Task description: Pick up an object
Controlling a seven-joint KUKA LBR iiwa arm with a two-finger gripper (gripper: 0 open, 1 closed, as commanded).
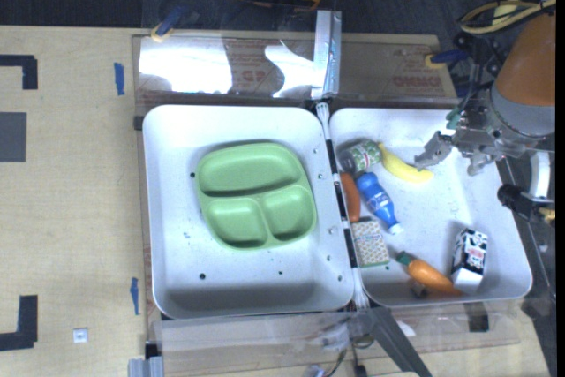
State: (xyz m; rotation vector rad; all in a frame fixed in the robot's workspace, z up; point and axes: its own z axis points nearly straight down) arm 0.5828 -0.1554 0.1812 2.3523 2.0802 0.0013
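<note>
The right bin (503,216) holds several objects: a yellow banana (406,166), a green can (362,156), a blue bottle (378,200), a carrot (426,274), a cow-print milk carton (470,258), a patterned snack packet (369,243) and an orange item (350,194) against the left wall. My gripper (455,154) hangs over the bin's upper right part, to the right of the banana. Its fingers (433,150) stand apart and open with nothing between them.
The left bin (168,190) holds a green divided plate (256,192). A metal divider (327,57) and a clear panel stand behind the bins. Cables and the arm's orange band (530,66) crowd the right side. A tripod leg (397,349) crosses the front edge.
</note>
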